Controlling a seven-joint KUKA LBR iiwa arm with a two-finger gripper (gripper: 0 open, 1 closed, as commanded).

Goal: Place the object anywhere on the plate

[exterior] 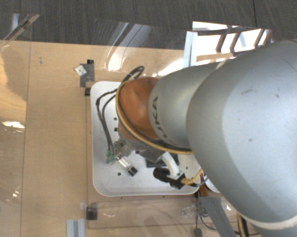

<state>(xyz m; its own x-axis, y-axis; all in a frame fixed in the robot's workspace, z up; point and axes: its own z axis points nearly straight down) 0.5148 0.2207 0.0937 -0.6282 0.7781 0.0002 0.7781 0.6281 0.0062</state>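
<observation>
Arm [222,132] hides the object and most of the bin [101,181], so weight and grip spot are guesswork, and I can't tell the hand's [124,159] state either.

One camera sits fixed above the bench [45,132], looking down at a slant — dark carpet [114,4] lies along the top of the view. The arm [237,127] reaches in from the right, so near the lens that it covers much of the white bin [100,181] below.

Wooden bench [45,132] before dark grey carpet [114,4]
</observation>
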